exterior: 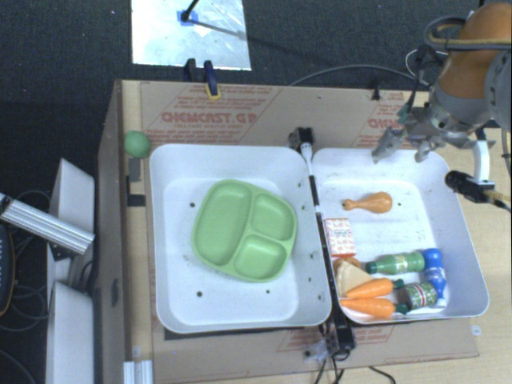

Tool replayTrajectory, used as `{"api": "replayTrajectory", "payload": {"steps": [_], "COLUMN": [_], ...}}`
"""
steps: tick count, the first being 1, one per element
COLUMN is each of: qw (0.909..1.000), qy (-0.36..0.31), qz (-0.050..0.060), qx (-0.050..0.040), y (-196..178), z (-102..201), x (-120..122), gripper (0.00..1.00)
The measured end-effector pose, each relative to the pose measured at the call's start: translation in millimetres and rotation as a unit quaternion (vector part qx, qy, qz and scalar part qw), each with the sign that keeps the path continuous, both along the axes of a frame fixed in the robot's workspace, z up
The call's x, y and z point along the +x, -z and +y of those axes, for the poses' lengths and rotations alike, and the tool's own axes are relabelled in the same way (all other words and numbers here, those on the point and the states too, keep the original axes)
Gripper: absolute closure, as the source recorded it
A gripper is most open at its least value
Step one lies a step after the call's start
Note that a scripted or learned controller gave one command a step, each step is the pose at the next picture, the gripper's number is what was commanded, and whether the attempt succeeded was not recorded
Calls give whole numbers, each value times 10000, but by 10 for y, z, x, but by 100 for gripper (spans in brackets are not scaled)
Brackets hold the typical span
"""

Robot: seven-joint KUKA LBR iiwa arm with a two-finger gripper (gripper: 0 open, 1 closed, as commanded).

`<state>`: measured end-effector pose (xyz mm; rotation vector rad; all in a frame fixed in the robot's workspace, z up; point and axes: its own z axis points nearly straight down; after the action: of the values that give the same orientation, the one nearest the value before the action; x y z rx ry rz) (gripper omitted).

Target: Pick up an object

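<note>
Dark carpet around a table bearing two white bins; gripper poised over the right bin's far rim, fingers spread and empty; drumstick just below them, nearest candidate; carrots and bottles crowded farther off.

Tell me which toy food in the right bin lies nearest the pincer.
The chicken drumstick, alone mid-bin; the carrots and the rest crowd the near end.

R bin: top open | drumstick mid | bottles, carrots crowd bottom
</note>
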<state>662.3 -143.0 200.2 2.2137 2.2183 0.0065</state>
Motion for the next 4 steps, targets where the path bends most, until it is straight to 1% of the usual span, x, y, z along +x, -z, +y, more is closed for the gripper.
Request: {"api": "replayTrajectory", "payload": {"steps": [1,2,3,4], "qw": [10000,10000,10000,10000], "qy": [3,-6,5,3], "qz": [38,14,7,26], "qx": [5,2,-4,6], "y": [1161,1044,87,106], "z": [-437,-432,-645,-636], "x": [-427,-410,-575,-583], "gripper": [0,100,100,0]}}
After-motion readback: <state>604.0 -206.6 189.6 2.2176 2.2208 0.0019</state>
